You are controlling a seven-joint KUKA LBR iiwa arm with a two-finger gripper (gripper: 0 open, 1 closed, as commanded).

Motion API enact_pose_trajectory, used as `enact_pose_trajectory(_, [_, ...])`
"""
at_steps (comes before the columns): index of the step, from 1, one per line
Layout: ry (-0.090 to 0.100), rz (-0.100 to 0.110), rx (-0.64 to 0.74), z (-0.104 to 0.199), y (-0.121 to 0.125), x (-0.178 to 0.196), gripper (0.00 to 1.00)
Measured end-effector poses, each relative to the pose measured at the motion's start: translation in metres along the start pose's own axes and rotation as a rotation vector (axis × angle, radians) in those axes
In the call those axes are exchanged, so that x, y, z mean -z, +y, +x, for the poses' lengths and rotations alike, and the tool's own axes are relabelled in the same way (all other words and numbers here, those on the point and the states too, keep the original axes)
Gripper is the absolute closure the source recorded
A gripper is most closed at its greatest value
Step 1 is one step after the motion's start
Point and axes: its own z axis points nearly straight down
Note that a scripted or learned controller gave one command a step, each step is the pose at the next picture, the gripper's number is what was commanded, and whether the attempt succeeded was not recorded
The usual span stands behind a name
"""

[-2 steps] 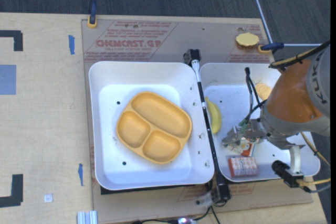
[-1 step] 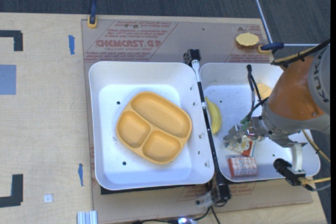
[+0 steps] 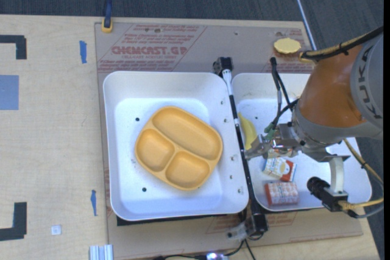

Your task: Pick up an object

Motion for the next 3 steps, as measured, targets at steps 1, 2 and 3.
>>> enact_pose_trajectory(1, [-0.001,-0.005,0.0,0.0,0.002,0.01,1.0])
enact_pose_trajectory(2, [-0.002,-0.01,0.001,0.0,0.004,0.02,1.0])
enact_pose_trajectory(3, [-0.003,-0.014,0.002,0.0,0.005,0.031,1.0])
